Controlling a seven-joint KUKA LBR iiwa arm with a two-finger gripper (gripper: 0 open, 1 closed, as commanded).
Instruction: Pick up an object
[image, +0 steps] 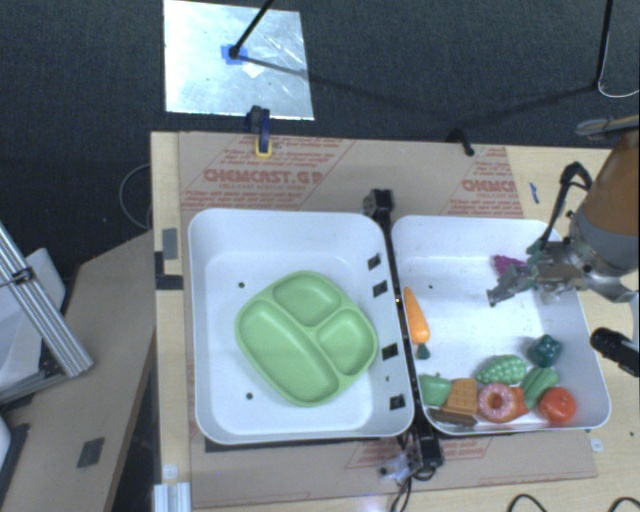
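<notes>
Pick not done. Gripper (512, 285) sits over the right bin (450, 262), fingers spread, nothing between them. Purple toy (508, 265) lies just beside the gripper tips, near the bin's back wall; likely the target. Other toys: carrot (416, 318) against the divider, then donut (497, 402), tomato (558, 404) and green veg (502, 369) crowded along the front edge. Middle of the right bin is open floor, good room to descend. Left bin (225, 250) carries the green plate (305, 337).
</notes>
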